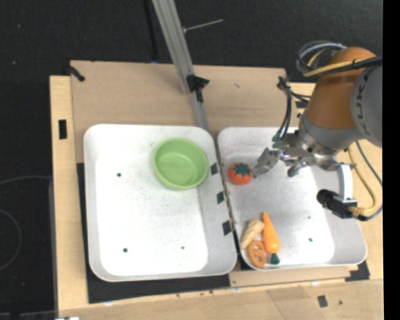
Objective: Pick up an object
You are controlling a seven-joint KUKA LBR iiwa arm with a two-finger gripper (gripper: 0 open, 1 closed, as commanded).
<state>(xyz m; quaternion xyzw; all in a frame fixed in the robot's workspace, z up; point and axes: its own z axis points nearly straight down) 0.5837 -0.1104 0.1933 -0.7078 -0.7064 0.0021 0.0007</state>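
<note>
The left bin (120, 245) holds a green bowl (181, 164), upright, in its upper right part near the divider. A grey pole (177, 45) slants down from the top to the seam between the bins.

In the right bin (307, 245), a tomato (239, 173) sits by the left wall, upper part. Lower down, near the front left corner, lies a cluster: a carrot (271, 233), a pale piece (252, 231) beside it on the left, and an orange slice (257, 253) just below, all touching or nearly so.

My gripper (277, 162) hangs over the right bin, just right of the tomato. My fingers are spread apart, nothing between them; the left finger (263, 163) points at the tomato, close to it, though I cannot tell whether it touches. My orange band (337, 95) is over the bin's upper right.
</note>
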